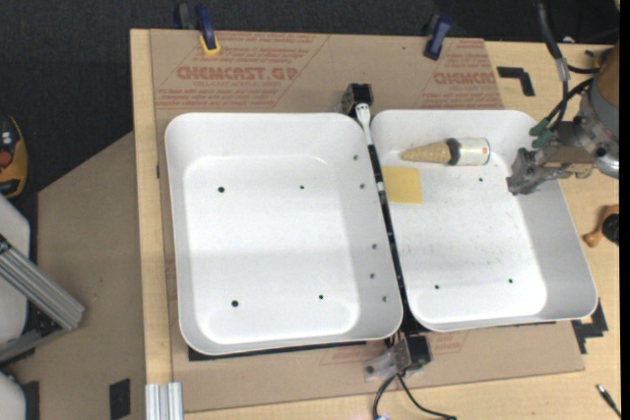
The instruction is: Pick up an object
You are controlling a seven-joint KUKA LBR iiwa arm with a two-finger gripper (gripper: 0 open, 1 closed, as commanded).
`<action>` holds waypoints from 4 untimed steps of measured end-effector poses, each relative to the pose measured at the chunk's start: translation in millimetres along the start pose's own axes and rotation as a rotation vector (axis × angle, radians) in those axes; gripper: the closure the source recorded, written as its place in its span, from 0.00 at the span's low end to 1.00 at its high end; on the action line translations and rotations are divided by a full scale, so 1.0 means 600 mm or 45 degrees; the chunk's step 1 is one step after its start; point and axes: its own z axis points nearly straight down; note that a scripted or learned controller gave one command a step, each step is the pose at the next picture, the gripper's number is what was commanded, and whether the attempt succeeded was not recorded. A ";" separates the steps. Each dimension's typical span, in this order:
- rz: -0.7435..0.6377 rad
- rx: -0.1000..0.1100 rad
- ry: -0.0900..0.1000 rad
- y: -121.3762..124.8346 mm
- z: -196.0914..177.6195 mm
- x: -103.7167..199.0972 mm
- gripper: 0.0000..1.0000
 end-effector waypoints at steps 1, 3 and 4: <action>-0.011 -0.019 0.002 -0.044 -0.226 0.110 1.00; -0.006 -0.024 0.007 -0.046 -0.422 0.298 1.00; 0.000 -0.003 0.002 -0.045 -0.424 0.296 1.00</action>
